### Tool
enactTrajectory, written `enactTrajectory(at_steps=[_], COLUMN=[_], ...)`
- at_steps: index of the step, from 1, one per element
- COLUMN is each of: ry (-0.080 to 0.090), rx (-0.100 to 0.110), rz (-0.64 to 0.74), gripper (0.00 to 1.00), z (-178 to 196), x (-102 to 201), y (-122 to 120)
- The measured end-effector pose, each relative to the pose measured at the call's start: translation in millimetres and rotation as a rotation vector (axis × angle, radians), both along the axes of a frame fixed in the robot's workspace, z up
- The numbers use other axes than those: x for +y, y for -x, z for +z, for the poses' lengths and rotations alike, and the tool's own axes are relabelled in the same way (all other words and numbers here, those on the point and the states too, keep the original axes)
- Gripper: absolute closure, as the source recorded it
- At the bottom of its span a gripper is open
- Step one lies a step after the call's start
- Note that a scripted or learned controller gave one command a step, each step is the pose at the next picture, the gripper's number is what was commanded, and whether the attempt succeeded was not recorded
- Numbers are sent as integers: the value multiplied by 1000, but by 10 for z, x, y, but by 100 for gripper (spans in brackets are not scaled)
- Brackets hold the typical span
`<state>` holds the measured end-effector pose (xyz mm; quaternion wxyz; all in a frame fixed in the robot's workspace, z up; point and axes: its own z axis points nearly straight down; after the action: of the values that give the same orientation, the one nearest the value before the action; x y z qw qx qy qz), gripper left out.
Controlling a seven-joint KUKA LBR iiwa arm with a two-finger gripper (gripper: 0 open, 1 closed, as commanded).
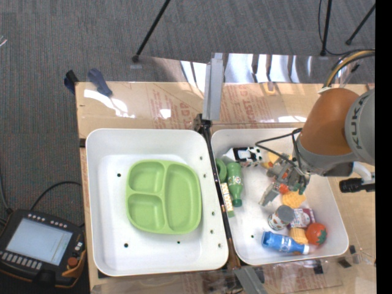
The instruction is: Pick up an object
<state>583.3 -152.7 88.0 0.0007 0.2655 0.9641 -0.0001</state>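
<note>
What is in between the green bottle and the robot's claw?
In the camera view, mostly bare white floor of the right bin lies between the green bottle and the gripper.

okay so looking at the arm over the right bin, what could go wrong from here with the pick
The gripper hangs over a tight cluster: an orange-yellow toy, a small can, a tomato and a blue bottle lie close together, so it may nudge neighbours or catch two things. The green bottle lies against the right bin's left wall, an awkward target.
</note>
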Motion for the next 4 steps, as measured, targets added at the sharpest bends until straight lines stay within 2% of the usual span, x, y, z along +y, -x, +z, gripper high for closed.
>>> enactTrajectory(at_steps=[1,2,3,4], ry=[1,-4,-2,7], rx=[-20,0,2,13], rz=[67,29,28,-282], gripper=[0,0,100,100], z=[44,-9,83,-33], x=[65,671,652,645], y=[1004,446,450,-54])
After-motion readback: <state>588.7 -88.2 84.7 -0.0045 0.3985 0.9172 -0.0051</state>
